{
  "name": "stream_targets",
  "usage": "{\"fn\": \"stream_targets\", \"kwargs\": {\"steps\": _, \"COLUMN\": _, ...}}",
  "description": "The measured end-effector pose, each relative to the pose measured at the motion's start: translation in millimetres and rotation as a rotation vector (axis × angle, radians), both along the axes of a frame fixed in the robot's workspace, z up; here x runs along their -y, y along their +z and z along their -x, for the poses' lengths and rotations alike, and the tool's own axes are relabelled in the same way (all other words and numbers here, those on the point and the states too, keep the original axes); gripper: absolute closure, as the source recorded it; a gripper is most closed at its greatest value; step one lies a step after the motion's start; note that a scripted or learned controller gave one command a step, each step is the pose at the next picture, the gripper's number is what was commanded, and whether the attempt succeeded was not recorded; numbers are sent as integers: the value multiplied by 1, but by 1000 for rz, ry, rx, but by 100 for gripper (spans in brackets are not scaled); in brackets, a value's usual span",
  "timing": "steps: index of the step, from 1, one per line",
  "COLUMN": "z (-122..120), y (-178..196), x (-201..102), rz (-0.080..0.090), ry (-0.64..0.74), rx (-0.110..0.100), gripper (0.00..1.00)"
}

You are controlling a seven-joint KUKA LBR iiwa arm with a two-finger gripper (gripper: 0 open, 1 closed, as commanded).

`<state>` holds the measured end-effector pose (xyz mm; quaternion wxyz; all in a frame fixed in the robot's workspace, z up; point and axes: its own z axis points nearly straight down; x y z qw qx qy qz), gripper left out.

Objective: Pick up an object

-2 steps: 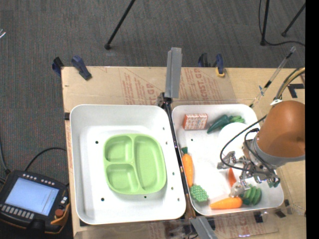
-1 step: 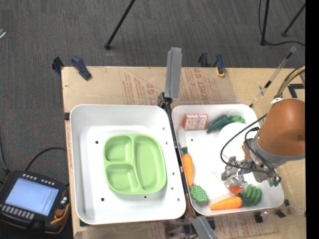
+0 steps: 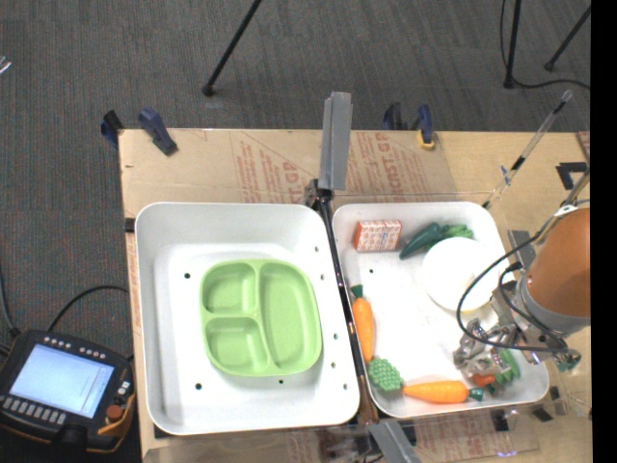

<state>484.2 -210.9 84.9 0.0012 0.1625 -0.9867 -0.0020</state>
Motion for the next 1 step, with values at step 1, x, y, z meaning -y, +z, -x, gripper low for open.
{"fn": "stream_targets", "kwargs": {"steps": 1, "z": -3, "y": 0, "x": -4, "rz": -2, "ry": 284, "rx": 2, "gripper": 100}}
